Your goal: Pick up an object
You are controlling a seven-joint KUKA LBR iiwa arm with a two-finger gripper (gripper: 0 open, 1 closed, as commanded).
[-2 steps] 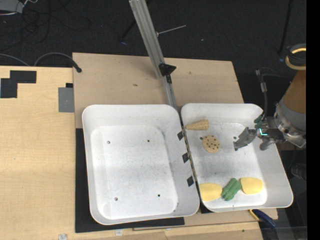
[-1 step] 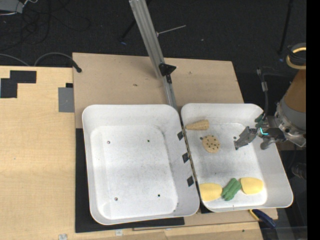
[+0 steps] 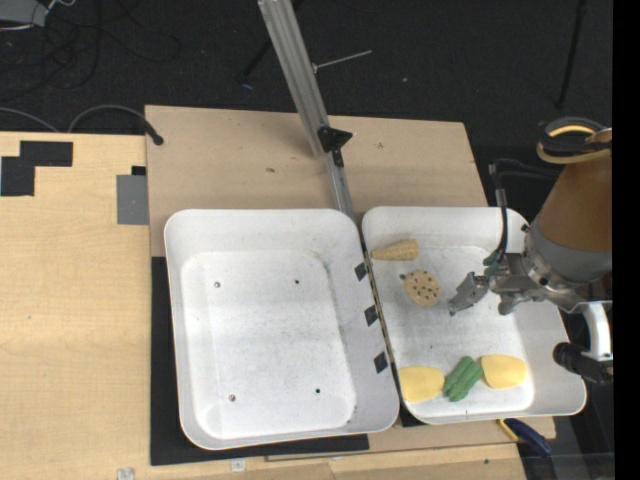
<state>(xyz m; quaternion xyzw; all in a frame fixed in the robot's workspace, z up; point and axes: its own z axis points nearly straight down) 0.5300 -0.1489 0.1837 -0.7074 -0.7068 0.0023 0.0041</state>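
Two shallow white bins are seen side by side on the bench, the left bin (image 3: 200, 230) wide and the right bin (image 3: 440, 220) narrower, their inner rims meeting along a seam marked by small black clips (image 3: 371, 314). The arm (image 3: 580, 213) is seen entering from the right, its orange band lying above the right bin's far right rim, and the gripper (image 3: 485, 295) is held low over the right bin's middle, toward its right side. Its two fingers are spread apart, one pointing left toward the bin's centre and the other toward the right wall, and nothing is seen between them. A round speckled cookie (image 3: 422, 288) is found just left of the gripper, near it but apart from the left fingertip. A tan cone-shaped piece (image 3: 396, 251) lies farther back, close to the seam-side rim. Along the near rim three items are lined up: a yellow piece (image 3: 421, 383) by the seam-side corner, a green pod-like piece (image 3: 462, 378) touching it or just beside it, and a second yellow piece (image 3: 504, 371) on the right, touching the green one. Open floor is left in the right bin between the cookie and this near row, and along the far wall to the right of the cone. A slanted metal rail (image 3: 300, 83) is seen rising from behind the seam toward the top of the view.
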